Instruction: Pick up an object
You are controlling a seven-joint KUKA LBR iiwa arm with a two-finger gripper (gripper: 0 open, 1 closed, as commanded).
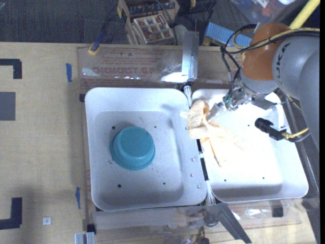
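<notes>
Can't tell if the hand is open or holding anything, so I'd center it squarely over the crumpled tan cloth on the right bin's left wall before closing.

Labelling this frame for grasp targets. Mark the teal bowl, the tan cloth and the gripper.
teal bowl [133,147]: camera view, centre of its upturned base.
tan cloth [199,120]: camera view, bunched part by the divider between bins.
gripper [216,111]: camera view, its tip beside the cloth.
</notes>
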